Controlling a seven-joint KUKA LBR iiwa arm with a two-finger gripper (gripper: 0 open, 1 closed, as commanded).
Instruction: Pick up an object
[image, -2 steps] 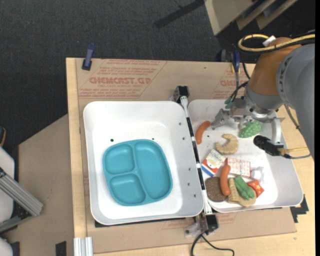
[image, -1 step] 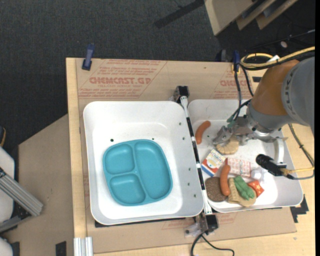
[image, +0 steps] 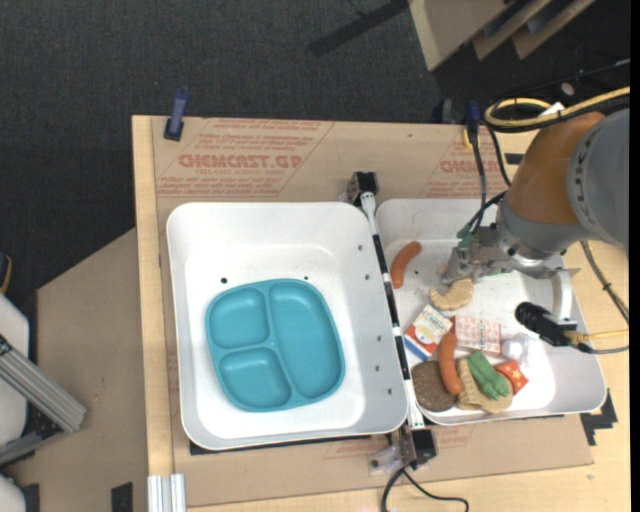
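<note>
Reaching in from the right, the grey arm (image: 590, 185) with its orange band (image: 545, 175) bends down over the right bin (image: 580, 395), its wrist pointing toward the bin's upper middle.

2 white bins sit side by side on the bench (image: 260, 155). The left bin (image: 190, 300) holds a teal plate (image: 275, 342) with 3 compartments. The right bin holds a heap of toy food: an orange sausage (image: 403, 262) lies alone near the divider, a tan cookie (image: 451, 296) lies just below the gripper, and lower down are a small carton (image: 428, 330), a white packet (image: 482, 333), a second sausage (image: 450, 360), a brown patty (image: 432, 385), a green pepper (image: 487, 375) and a red piece (image: 511, 375), crowded and touching. A black part (image: 540, 322) juts out beside the arm's base link, above the packet.

The gripper (image: 462, 268) hangs low just above the cookie's upper edge. Whether it is wide or narrow cannot be told, nor whether it touches the cookie.
</note>
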